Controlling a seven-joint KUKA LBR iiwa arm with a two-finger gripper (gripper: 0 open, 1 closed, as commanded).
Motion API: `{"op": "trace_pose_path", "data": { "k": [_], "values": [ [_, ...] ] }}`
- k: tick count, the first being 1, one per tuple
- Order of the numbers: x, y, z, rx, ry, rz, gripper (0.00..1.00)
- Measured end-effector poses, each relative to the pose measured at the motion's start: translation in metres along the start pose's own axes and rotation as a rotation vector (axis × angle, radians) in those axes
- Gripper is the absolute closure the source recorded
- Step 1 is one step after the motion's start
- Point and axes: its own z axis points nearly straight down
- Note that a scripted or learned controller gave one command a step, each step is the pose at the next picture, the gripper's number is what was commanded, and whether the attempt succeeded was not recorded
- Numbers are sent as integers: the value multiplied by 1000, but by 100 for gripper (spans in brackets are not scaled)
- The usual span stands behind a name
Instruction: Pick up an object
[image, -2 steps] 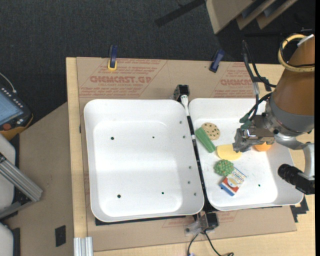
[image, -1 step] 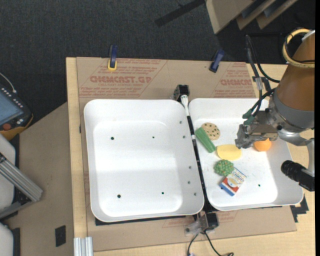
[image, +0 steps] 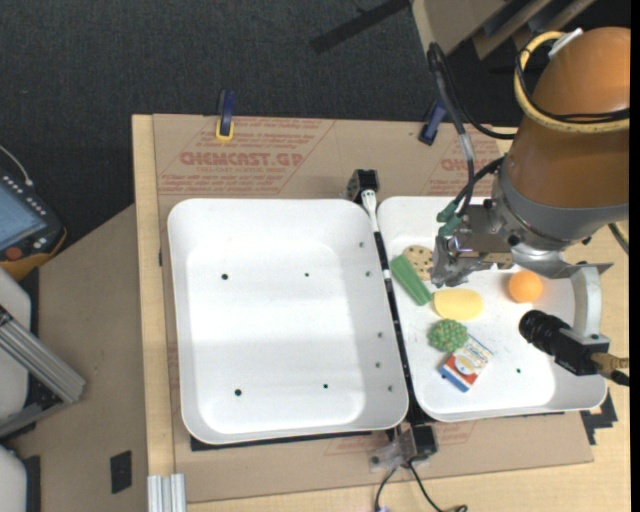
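Camera view has the gripper (image: 452, 262) low in the right bin (image: 520, 395), above the yellow piece (image: 458, 303); whether its fingers are apart, I cannot tell.

**Lighting and picture quality: overhead view**

Illumination: bright, even, from above. Left white bin (image: 280, 320): near overexposed, a soft grey shading across its upper floor. Right white bin (image: 560, 385): short dark shadows beside its contents. Arm's orange band (image: 580, 75): large, close, slightly soft. Dark floor (image: 70, 70): grainy. Focus elsewhere: moderate, edges mildly blurred.
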Motion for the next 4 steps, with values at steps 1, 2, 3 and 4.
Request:
{"op": "trace_pose_path", "data": {
  "k": [1,2,3,4],
  "values": [
    [-4,0,-8,2,-2,7,100],
    [-3,1,-18,1,-2,6,100],
    [-3,2,-29,-1,-3,6,100],
    [-5,0,-30,2,-3,8,100]
  ]
}}
